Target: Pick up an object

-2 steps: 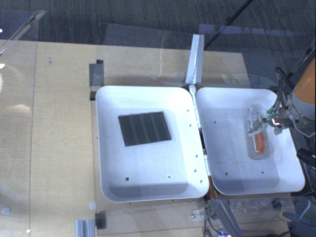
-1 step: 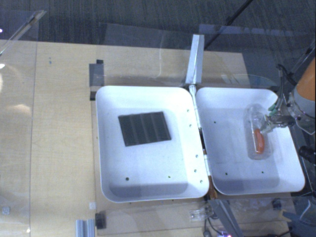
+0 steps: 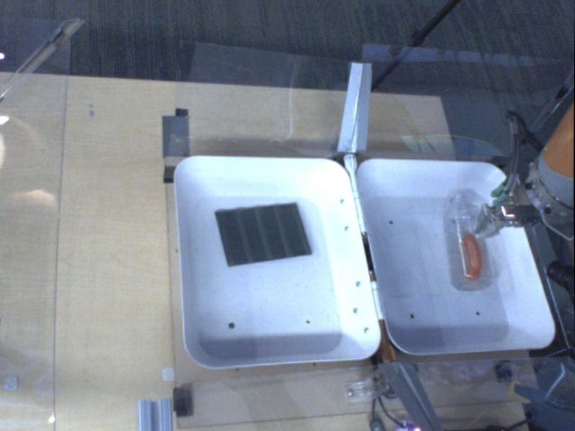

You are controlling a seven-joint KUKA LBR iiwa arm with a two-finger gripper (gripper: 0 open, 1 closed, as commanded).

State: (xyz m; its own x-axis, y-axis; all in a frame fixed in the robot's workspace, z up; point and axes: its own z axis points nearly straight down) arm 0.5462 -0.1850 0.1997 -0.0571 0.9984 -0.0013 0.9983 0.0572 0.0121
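Left bin (image 3: 193, 241): ribbed flat mat (image 3: 263, 233) lying upper centre. Right bin (image 3: 530, 330): clear tube (image 3: 470, 245) lying right of centre. Gripper (image 3: 499, 212) at tube's upper right, frame right edge.

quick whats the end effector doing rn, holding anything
end effector: cannot be told; it sits at the clear tube with the orange piece in the right bin

No text, label, brand, number or sign can be read anywhere in this view. The dark ribbed pad (image 3: 263, 233) in the left bin (image 3: 198, 268) carries no print, and the clear tube with the orange piece inside (image 3: 471, 251) in the right bin (image 3: 413, 277) shows no legible marking. The bench (image 3: 99, 241) surface is plain wood, bare of any lettering.
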